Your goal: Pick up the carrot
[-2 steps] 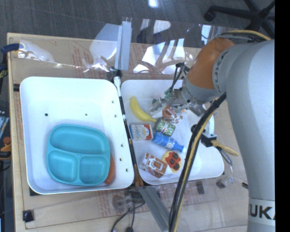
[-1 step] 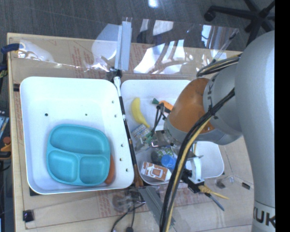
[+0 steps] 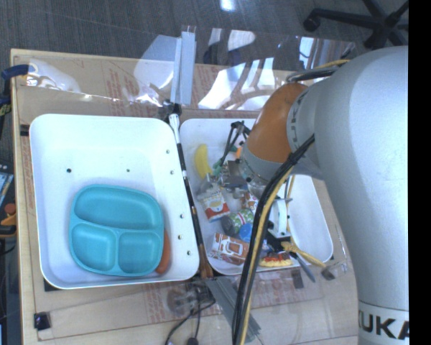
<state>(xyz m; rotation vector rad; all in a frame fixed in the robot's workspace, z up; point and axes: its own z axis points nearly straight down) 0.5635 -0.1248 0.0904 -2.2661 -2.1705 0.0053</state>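
From the camera view, the grey arm (image 3: pixel 366 185) comes in from the right and fills much of that side, its broad body crossing over the right white bin (image 3: pixel 317 225). The orange band (image 3: pixel 273 131) above the wrist sits over the upper middle of that bin, and the wrist slopes down and to the left from it into the clutter. The end effector (image 3: pixel 231 172) is low among the items there, dark and partly masked by the wrist and by cables, so whether it is wide, narrow or gripping anything cannot be told. A yellow cable (image 3: pixel 262 254) and black ones run from the wrist down towards the near edge of the desk (image 3: pixel 93 85). The carrot (image 3: pixel 164 256) lies in the left white bin (image 3: pixel 93 149), well apart from the end effector: it shows as a slim orange sliver standing along the right edge of the teal divided tray (image 3: pixel 117 228), touching or just beside it, near the bin's lower right corner. Most of its length is hidden by the tray's rim. In the right bin a yellow banana-like piece (image 3: pixel 201 159) lies just left of the end effector, with small printed packets (image 3: pixel 228 248) and a blue item (image 3: pixel 245 230) below it.
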